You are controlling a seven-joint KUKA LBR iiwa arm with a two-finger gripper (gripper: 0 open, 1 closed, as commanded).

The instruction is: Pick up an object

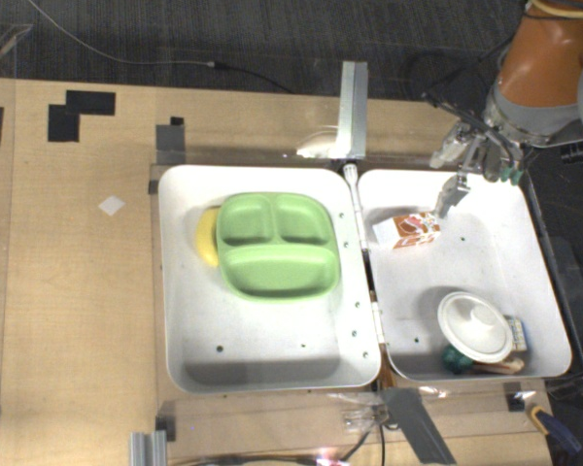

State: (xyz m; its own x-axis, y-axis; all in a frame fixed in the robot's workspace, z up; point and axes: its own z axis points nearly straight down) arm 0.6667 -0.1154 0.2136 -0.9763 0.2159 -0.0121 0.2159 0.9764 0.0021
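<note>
The claw (454, 194) is hanging empty above the red packet (415, 231) (upper right); lowering squarely over it seems wisest.

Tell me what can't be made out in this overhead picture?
- Yellow thing: mostly under the green tray, shape unclear.
- Items beneath the white bowl: covered, a teal bit peeking out.
- Packet: print too small to read.
- Arm: cut off by the right edge.
</note>
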